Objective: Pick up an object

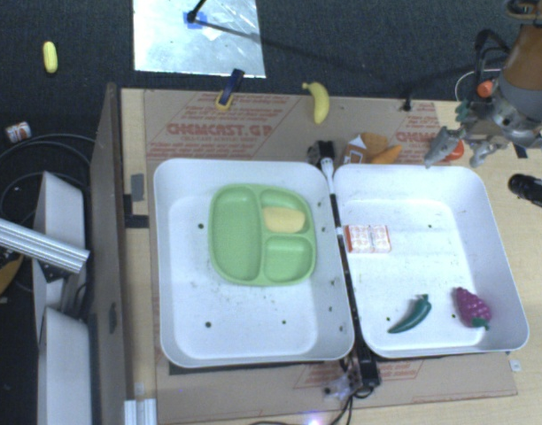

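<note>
The hand (457, 144) hangs over the top right corner of the right bin (483, 204). Its fingers are spread and nothing is between them. So nothing is picked up yet; the grabbing is all left to do. In that bin lie a small red and white box (367, 238), a green pepper (411, 315) and purple grapes (472, 307). The left bin (178, 237) has a green tray (260, 235). The cardboard (253, 122) on the desk says CHEMCAST GP.
</note>
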Action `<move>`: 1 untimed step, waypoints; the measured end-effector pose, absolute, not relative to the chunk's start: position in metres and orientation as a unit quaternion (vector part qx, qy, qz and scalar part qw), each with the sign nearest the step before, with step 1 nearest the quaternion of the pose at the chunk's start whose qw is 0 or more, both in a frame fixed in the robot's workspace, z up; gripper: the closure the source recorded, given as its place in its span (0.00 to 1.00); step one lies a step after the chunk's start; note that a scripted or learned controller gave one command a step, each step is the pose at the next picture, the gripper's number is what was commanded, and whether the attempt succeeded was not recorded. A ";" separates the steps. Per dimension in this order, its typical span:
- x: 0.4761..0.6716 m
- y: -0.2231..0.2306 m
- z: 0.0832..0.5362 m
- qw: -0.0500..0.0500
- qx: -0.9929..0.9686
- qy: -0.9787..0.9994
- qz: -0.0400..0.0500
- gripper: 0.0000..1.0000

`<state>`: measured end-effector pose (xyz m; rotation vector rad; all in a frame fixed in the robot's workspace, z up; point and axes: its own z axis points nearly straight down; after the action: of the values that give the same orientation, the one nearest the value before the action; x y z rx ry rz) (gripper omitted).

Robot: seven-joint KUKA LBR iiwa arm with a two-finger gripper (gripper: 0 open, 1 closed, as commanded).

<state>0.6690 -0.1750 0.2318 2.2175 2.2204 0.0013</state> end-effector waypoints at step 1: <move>0.631 -0.208 0.081 -0.003 0.708 0.706 -0.002 0.00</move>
<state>0.6315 -0.2081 0.0806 2.2294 2.2231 -0.0076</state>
